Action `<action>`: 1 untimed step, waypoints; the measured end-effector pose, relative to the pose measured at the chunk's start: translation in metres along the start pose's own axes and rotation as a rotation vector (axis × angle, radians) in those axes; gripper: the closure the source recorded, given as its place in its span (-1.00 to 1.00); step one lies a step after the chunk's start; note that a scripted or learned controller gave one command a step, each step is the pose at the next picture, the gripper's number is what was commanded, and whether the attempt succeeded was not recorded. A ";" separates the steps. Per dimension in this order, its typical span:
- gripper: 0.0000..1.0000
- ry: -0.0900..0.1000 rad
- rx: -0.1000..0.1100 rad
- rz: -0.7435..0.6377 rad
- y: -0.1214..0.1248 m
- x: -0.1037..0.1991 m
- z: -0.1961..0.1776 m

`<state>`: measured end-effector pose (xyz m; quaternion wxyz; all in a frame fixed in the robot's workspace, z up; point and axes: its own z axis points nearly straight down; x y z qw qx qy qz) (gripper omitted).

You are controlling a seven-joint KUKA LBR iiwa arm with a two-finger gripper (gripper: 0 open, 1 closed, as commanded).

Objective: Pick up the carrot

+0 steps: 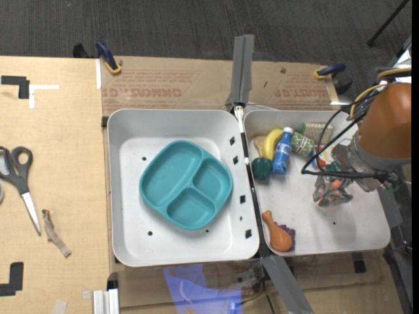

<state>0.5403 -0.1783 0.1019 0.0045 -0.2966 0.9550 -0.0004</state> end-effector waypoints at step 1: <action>1.00 0.004 -0.002 -0.125 0.074 -0.026 -0.151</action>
